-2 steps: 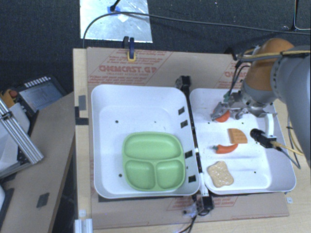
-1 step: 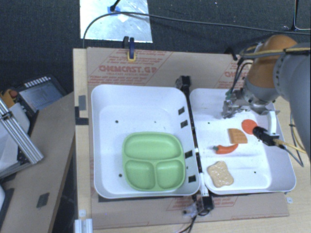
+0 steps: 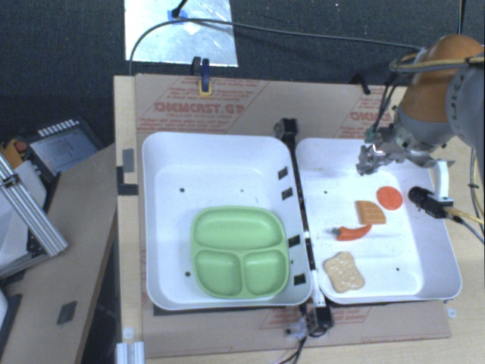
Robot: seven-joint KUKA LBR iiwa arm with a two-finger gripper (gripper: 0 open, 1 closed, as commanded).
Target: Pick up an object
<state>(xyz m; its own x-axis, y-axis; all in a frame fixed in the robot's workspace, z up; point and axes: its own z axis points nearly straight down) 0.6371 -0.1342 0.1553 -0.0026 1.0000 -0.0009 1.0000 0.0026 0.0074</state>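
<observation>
Presently the claw [image 3: 369, 160] hangs over the right bin [image 3: 436, 275] toward its 12 o'clock edge; whether it is released or clenched cannot be told. Nothing is seen held. Candidates lie at its 5 o'clock: red disc [image 3: 389, 197], toast piece [image 3: 370, 212], red pepper [image 3: 353, 233], cracker [image 3: 342, 271]. Approach step, by judgement; next, descend squarely over one item.

This looks like a robotics lab — a workbench covered with a cardboard sheet [image 3: 227, 105], two white bins [image 3: 220, 158] held by clamps, loose cables [image 3: 303, 32] running over dark carpet, an aluminium rail [image 3: 30, 211] at left, and a grey-orange arm [image 3: 439, 82].
</observation>
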